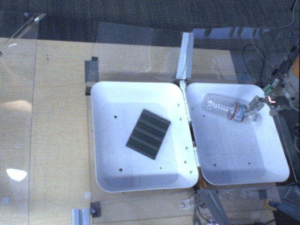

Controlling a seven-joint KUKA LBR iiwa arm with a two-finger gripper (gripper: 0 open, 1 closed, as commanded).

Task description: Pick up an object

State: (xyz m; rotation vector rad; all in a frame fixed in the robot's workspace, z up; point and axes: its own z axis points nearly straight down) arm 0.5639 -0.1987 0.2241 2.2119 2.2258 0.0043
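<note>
Claw (257, 103) at right bin's (262, 175) far edge, beside clear plastic bottle's (224, 107) cap end; grip state unreadable | bottle lying flat, unlifted | ridged dark block (148, 133) untouched in left bin (108, 172)

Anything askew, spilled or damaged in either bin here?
Nothing spilled or visibly damaged. A clear plastic bottle lies on its side in the right white bin, cap end toward the end effector. A dark ridged rectangular block lies diagonally in the left white bin.
</note>
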